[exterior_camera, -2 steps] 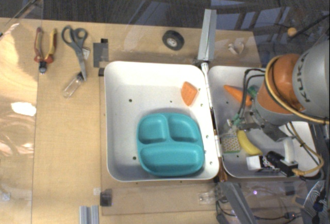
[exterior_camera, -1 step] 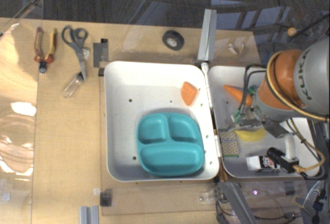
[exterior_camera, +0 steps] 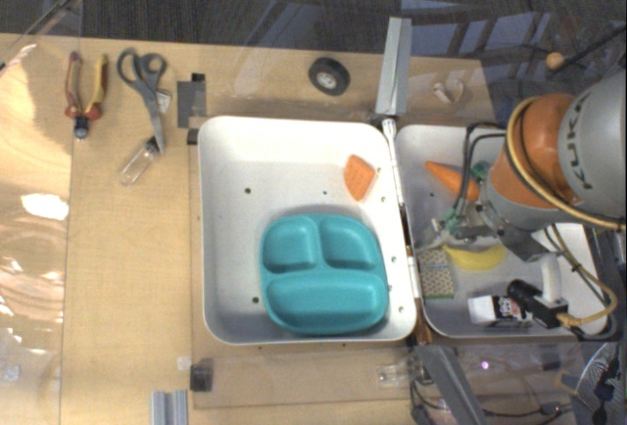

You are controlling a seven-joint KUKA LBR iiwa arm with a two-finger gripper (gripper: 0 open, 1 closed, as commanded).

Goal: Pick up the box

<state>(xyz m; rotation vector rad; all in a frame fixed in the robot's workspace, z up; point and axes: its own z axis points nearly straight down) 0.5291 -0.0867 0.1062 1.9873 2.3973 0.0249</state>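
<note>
Box (exterior_camera: pixel 437 273) sits in the right bin (exterior_camera: pixel 443 320), against its left wall, at the near-left side of the gripper (exterior_camera: pixel 458 227). The gripper hangs low over that bin; the wrist and cables hide its tips, so we cannot tell whether it is open or closed. Nothing shows clamped in it.

Step in hand, our judgement: the approach. The gripper looks slightly far and right of the box, not over its middle. The next move calls for a small shift near and left, then a straight descent.

The box lies flat, speckled face up. Its long axis runs roughly near to far, parallel to the bin wall, so we would close across the short width. Clearance on the wall side looks tight.

Neighbours: a yellow piece (exterior_camera: pixel 477 258) just beside the box on its right, a carrot (exterior_camera: pixel 446 176) farther off, and a white-and-black item (exterior_camera: pixel 498 307) nearer. The left bin (exterior_camera: pixel 230 217) holds a teal tray (exterior_camera: pixel 323 274) and an orange piece (exterior_camera: pixel 360 177).
</note>
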